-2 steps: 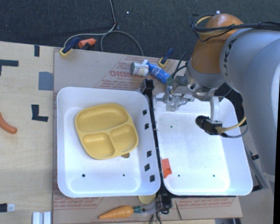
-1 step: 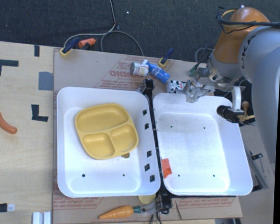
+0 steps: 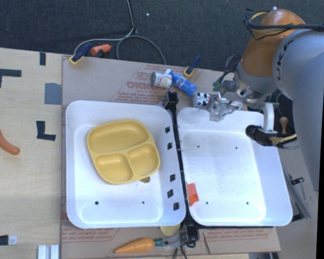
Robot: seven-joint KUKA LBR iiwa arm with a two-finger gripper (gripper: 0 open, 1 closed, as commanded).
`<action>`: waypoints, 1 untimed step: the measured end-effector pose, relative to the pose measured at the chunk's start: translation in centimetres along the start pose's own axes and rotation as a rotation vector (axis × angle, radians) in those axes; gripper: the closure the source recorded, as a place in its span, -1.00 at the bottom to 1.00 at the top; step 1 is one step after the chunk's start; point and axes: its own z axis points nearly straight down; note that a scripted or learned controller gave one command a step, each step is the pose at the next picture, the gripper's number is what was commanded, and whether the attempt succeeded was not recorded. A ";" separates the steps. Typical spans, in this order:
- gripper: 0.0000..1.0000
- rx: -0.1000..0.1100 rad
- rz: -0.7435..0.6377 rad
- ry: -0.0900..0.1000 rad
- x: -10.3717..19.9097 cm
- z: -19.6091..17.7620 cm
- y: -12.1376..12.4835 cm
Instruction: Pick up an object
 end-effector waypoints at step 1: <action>1.00 -0.001 0.000 0.000 0.7 -0.4 1.6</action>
